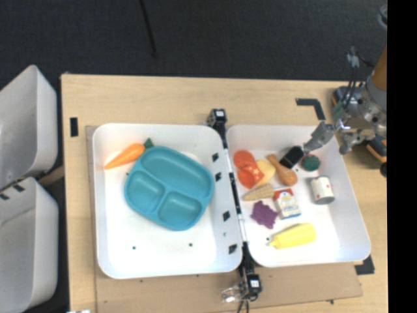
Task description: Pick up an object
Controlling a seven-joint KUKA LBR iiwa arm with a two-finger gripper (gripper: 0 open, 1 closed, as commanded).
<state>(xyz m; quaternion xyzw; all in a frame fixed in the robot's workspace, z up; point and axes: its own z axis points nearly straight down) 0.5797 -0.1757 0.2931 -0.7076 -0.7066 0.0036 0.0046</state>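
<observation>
The right bin point(339, 240) holds several small items: a red piece point(245, 166), a brown drumstick-like piece point(283, 172), a tan wedge point(258, 192), a purple piece point(264, 214), a small white and red box point(287, 203), a white can point(320, 189), a yellow piece point(294, 236) and a dark green ball point(311, 163). My gripper point(346, 135) hangs over that bin's far right corner, just right of the green ball and above the can. Nothing shows between its fingers.
In the left bin point(111, 240) lie a blue divided plate point(169, 188) and an orange carrot point(125, 155) at its far left. A ridge point(231, 194) divides the two bins. The wooden bench point(163, 100) surrounds them.
</observation>
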